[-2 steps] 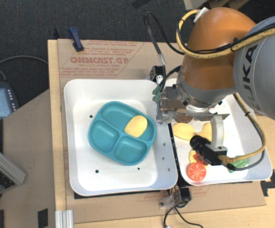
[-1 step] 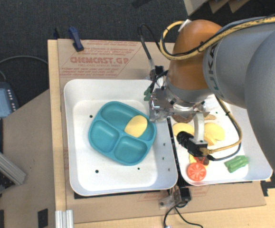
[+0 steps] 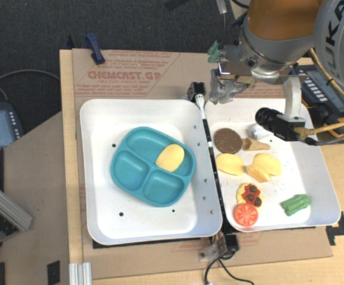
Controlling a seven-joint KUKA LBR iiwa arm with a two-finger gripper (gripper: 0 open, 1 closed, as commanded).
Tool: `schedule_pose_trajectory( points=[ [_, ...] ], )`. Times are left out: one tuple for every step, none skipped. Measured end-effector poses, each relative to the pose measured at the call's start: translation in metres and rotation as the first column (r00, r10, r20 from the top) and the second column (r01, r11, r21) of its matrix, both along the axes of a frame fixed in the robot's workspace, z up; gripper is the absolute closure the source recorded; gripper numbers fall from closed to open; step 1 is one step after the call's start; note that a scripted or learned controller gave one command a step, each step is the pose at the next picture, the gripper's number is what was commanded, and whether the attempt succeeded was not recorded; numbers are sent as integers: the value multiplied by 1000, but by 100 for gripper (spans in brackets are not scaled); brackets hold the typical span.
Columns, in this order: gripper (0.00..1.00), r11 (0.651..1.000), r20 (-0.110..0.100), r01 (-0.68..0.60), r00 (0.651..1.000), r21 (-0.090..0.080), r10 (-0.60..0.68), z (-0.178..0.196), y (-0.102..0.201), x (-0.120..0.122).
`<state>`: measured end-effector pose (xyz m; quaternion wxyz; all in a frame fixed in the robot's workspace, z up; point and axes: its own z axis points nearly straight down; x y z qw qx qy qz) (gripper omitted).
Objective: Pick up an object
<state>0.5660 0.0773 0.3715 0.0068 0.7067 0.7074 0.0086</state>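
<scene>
The tool (image 3: 224, 91) hangs over the brown cookie (image 3: 227, 140), grip impossible to tell, and that flat, stiff, light disc probably wants pinching across its edges.

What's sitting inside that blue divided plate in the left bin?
The blue divided plate holds one pale yellow, potato-like toy food in its upper right compartment. The other two compartments show bare blue. Whatever lies under the yellow piece is covered.

Teal divided plate (image 3: 150, 174) mid-frame carrying a pale yellow piece (image 3: 170, 157), white bins (image 3: 94, 159), right of centre a brown disc (image 3: 227, 141), yellow pieces (image 3: 230, 164), red tomato slice (image 3: 246, 214), green item (image 3: 295, 203), possibly a pickle, orange-banded grey arm (image 3: 290, 10) upper right.
</scene>
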Motion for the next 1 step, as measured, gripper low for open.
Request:
schedule_pose_trajectory(
  points=[
    [100, 1000, -29, 5, 1000, -3, -5, -34, -29, -69]
  ],
)
